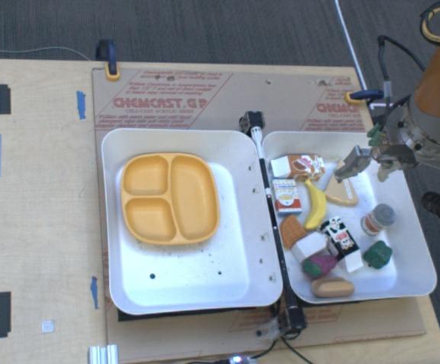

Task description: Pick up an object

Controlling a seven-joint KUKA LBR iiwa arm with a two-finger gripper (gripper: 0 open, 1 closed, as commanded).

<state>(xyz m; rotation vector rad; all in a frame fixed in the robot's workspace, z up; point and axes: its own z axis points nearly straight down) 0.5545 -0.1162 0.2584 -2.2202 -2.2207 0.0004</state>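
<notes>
Your gripper (370,164) hangs over the far right part of the right bin (417,237), fingers spread apart with nothing between them; one finger (350,163) points down-left toward the tan slice-shaped piece (344,194), the other sits near the bin's right rim. You've got all the pickable stuff in that right bin: a banana (315,205) near the middle, a small red-and-white carton (284,195) just left of it, a wrapped snack (306,165) at the far end, a black-and-white carton (341,237) beside a white block (308,245), a purple item (320,264), a green one (378,255), a small can (378,218) by the right side, and a tan bread-roll shape (332,287) at the near edge. The left bin (227,279) holds a yellow divided plate (170,198), well apart from the gripper.
</notes>
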